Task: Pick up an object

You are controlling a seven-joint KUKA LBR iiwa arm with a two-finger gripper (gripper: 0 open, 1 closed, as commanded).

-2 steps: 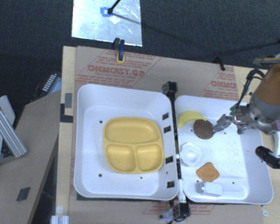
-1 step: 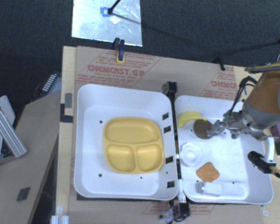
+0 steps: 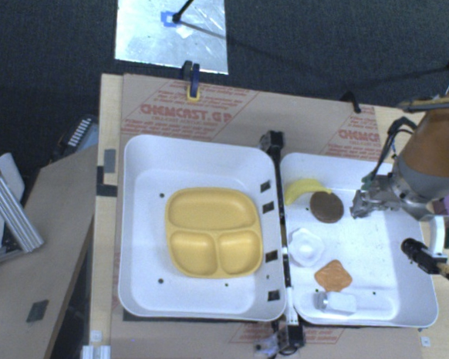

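Observation:
The right bin [image 3: 401,293] holds a yellow banana-shaped piece [image 3: 303,189], a brown round disc [image 3: 327,208], a small white cup-like piece [image 3: 306,248], an orange flat piece [image 3: 333,276] and a white-and-grey block [image 3: 339,302]. My gripper [image 3: 362,204] hangs over the bin's upper right part, just right of the brown disc and apart from it. Nothing shows in its grasp. The grey arm with its orange band [image 3: 440,145] comes in from the right.
The left bin [image 3: 141,207] holds a yellow three-compartment tray [image 3: 209,232]. A black divider with clips [image 3: 277,218] runs between the bins. A black fitting [image 3: 422,256] juts over the right bin's right rim. Cardboard lies under both bins.

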